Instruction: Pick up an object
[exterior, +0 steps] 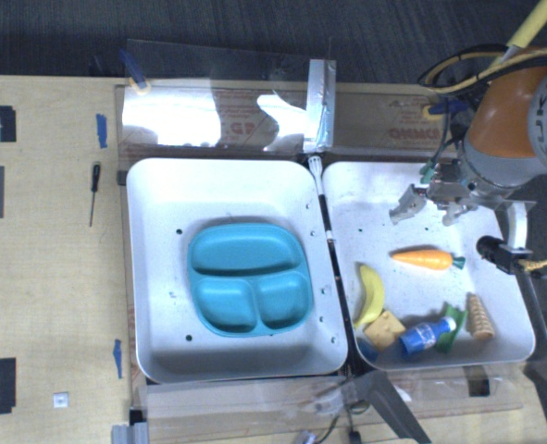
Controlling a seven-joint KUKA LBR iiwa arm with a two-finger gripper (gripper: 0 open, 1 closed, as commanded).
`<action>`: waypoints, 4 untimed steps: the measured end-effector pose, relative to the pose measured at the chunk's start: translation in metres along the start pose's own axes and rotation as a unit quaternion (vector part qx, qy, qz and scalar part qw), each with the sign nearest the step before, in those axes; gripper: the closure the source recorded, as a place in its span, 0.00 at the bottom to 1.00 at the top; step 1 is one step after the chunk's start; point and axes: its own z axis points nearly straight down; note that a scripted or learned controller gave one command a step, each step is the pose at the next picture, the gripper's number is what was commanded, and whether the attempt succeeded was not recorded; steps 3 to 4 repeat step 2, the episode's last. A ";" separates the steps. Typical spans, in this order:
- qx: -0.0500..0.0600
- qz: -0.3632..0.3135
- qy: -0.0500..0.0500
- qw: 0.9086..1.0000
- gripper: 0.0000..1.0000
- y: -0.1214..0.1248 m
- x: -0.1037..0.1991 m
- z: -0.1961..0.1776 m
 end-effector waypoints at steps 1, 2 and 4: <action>0.001 0.040 0.002 0.999 0.00 -0.041 -0.063 0.059; 0.004 0.099 0.001 0.995 0.00 -0.095 -0.023 0.055; 0.004 0.099 0.001 0.995 0.00 -0.095 -0.023 0.055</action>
